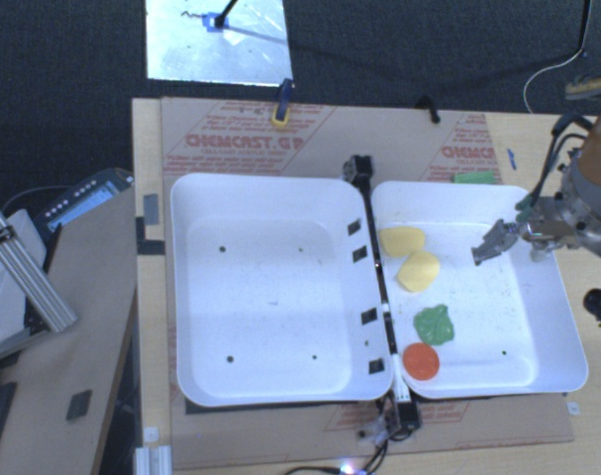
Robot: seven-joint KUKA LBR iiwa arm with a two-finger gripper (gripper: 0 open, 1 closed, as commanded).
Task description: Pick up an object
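dark carpet surrounds a tan bench (151,166) topped with a printed brown cardboard sheet (250,137), on which two shallow white plastic bins sit side by side, joined by black clips along their shared edge. the left white bin (196,196) lies toward 9 o'clock. the right white bin (552,364) lies toward 3 o'clock and holds four items, all grouped along its left side. a pale yellow rounded block (402,239) sits at about 11 o'clock within that bin; a second pale yellow lumpy piece (418,271) lies just beside it, below and slightly right, appearing to touch it. a green crumpled soft object (434,324) sits at roughly 7 o'clock in the bin, and an orange-red round ball (421,361) rests just below it, close to the bin's near wall. the grey two-finger gripper (488,247) reaches in from 3 o'clock, above the bin's upper middle, apart from all four items. nothing is seen between its fingers; whether the jaws are open or closed cannot be told. a silver foil square (219,28) lies at 12 o'clock beyond the bench.
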